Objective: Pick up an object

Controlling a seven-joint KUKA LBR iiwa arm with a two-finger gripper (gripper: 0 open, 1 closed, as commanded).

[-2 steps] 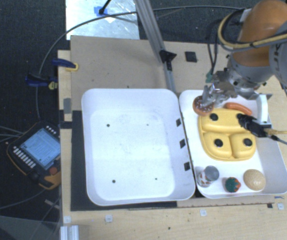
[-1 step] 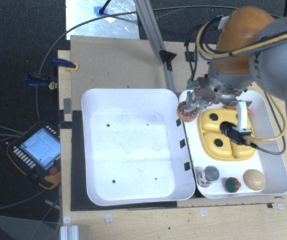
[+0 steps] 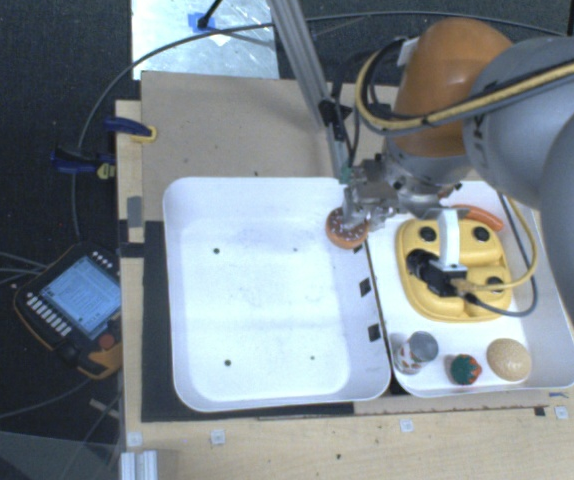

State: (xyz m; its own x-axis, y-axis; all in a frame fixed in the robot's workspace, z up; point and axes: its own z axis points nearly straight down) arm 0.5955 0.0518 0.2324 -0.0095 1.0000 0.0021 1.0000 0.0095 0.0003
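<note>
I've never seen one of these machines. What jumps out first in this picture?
The big grey arm with its orange band reaches in from the right, its gripper at a small brown round object on the left bin's right rim. The right bin holds a yellow toy and small pieces along its front.

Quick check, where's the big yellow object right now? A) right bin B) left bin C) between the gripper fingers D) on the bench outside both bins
A: the yellow object lies in the right bin, beside the arm's wrist, with three small items along the bin's near edge.
</note>
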